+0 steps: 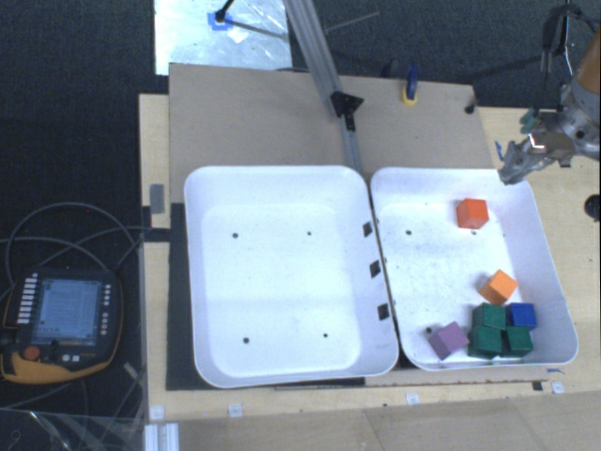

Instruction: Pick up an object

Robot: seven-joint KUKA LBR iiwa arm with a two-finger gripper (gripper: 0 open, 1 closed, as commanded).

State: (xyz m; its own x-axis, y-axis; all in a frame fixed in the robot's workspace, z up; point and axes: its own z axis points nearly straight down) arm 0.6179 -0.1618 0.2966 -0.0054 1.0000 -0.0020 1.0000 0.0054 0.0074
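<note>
The right bin (441,252) holds a red-orange block (472,212) near its back. A lighter orange block (500,286) lies toward the front right. Close to it sit a blue block (522,316), a cluster of green blocks (495,332) and a purple block (449,339) at the front. My gripper (515,166) hangs over the bin's back right corner, up and to the right of the red-orange block. Nothing shows between its fingers.
The left bin (277,271) stands beside the right one, with small black clips along the shared rim. A slanted metal pole (319,45) crosses the back of the bench. A teach pendant (61,322) lies off the bench's left side.
</note>
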